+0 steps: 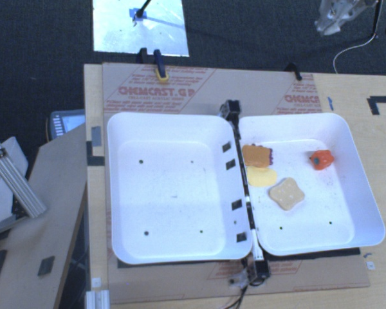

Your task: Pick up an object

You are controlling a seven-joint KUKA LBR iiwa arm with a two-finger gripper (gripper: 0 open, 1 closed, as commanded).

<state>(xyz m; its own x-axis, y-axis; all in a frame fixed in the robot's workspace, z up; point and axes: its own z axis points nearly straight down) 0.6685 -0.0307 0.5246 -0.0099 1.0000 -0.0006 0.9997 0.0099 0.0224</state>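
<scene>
Right bin (357, 172) holds four items, clustered in its left and upper half. Orange-brown block (257, 156) lies against the divider, long axis roughly left-right, a purple edge on its right end. Pale yellow disc (262, 177) sits just below, touching or nearly so. Tan bread-shaped piece (287, 194) lies below-right, tilted on a diagonal. Red-orange piece (321, 159) sits apart toward the right wall; its heading is unclear, possibly stem end to the left. Left bin (116, 192) adjoins. Tool (336, 11) hangs at top right, beyond the desk (367, 89); blurred, its opening cannot be judged.
</scene>
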